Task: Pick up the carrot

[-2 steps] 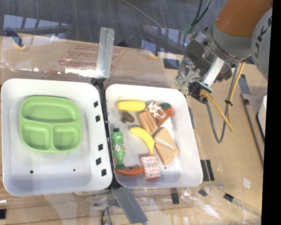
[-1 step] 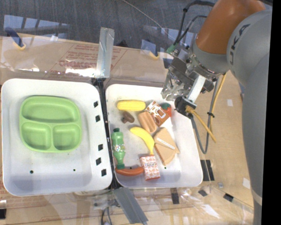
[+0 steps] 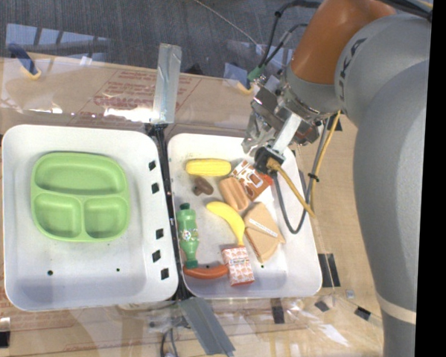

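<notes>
The carrot (image 3: 205, 271) is a slim orange-red stick lying flat along the front wall of the right bin (image 3: 303, 242), between a green bottle (image 3: 186, 235) and a red carton (image 3: 238, 265). My gripper (image 3: 250, 143) hangs over the far side of that bin, just above a small orange and white packet (image 3: 250, 178). It is well behind the carrot and nothing is seen in its grasp.
The right bin also holds a corn cob (image 3: 209, 166), a brown lump (image 3: 202, 186), a hot dog bun (image 3: 233, 193), a banana (image 3: 228, 219) and a bread wedge (image 3: 261, 232). A green divided plate (image 3: 78, 196) sits in the left bin (image 3: 12, 223).
</notes>
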